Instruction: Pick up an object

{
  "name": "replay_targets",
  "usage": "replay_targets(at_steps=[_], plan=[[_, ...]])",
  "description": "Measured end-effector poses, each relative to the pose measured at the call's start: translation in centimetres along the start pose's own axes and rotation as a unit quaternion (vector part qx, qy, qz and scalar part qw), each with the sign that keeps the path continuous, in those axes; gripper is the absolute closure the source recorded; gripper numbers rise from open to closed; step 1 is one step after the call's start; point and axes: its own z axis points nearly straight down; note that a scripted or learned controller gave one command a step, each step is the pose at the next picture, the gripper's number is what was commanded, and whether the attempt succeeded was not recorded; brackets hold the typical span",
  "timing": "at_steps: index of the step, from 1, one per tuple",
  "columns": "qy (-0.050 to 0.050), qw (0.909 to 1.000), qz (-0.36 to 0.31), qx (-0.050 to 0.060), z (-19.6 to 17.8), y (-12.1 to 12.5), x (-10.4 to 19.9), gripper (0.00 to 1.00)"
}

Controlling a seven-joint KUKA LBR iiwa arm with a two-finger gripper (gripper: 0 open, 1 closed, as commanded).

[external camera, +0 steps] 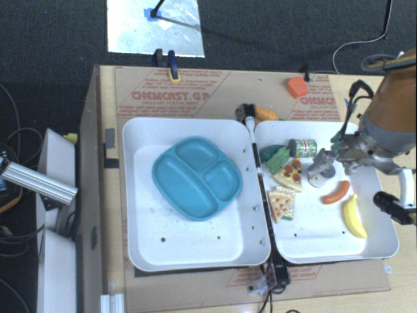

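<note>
Down in the right bin (381,240), toward its upper middle, hangs the gripper (320,169) — a grey, rounded tip at the end of the arm (391,109) reaching in from the right. Impossible to tell how the pincer stands, or whether anything is caught in it. Just left of the tip, a small can (303,148) with a green label, lying on its side. Left of that, against the divider, a green toy vegetable (275,155). Below the can, a pizza slice (290,173), and lower still a second, paler slice (281,204). Just below and right of the tip, apart from it, an orange-red sausage (335,192); beyond that a yellow banana (354,217) near the bin's right side. Over in the left bin (150,240), a blue divided plate (197,177), tilted across the middle. Outside the bins, on the cardboard bench top (195,93) — an orange block (297,87) and an orange carrot-like piece (266,115) by the top of the divider.
</note>
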Motion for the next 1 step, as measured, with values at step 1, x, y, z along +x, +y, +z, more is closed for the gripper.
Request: replay_targets(at_steps=[1], plan=[[-0.001, 1.0, 0.001, 0.001, 7.11, 3.81, -6.54, 0.0]])
